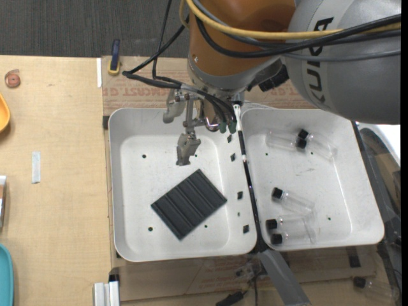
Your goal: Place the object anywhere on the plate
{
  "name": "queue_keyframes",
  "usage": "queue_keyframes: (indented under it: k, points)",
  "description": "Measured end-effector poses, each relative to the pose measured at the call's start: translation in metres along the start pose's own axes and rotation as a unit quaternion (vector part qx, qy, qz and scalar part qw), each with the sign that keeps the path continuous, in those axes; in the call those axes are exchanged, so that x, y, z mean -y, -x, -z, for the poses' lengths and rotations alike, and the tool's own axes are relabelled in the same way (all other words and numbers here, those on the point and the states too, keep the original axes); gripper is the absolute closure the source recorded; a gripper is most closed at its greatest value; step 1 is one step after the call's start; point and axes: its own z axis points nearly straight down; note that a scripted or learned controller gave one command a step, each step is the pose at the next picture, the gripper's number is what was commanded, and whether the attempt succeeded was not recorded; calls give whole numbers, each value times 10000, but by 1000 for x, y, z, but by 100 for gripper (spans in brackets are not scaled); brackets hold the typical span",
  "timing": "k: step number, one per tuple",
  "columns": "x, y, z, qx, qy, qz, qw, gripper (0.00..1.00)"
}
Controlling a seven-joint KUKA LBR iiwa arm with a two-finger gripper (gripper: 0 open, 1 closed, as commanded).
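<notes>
Pale wooden bench fills the left of the frame, and on it sit two shallow white bins side by side: the left bin at centre and the right bin toward the right edge. Above them, in the upper right of the frame, looms the arm, grey with an orange band and looped with black and yellow cables. Its gripper hangs over the upper middle of the left bin, and whether it is wide or narrow cannot be told from this slant (nothing can be made out between its tips). Below and slightly right of it, near the middle of the left bin's floor, lies the dark ribbed plate, flat and turned at an angle, apart from the gripper. In the right bin lie several clear vials with black caps: one vial near the upper part, another at mid-height, and two more close together near the lower left corner of that bin.
</notes>
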Motion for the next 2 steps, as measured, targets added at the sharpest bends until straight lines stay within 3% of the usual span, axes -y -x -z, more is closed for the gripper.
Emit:
queue_keyframes:
  k: [1,2]
  points:
    - [1,2,9,16,7,-30,10000,100]
    - [53,-18,-44,-17,0,1096,9940,100]
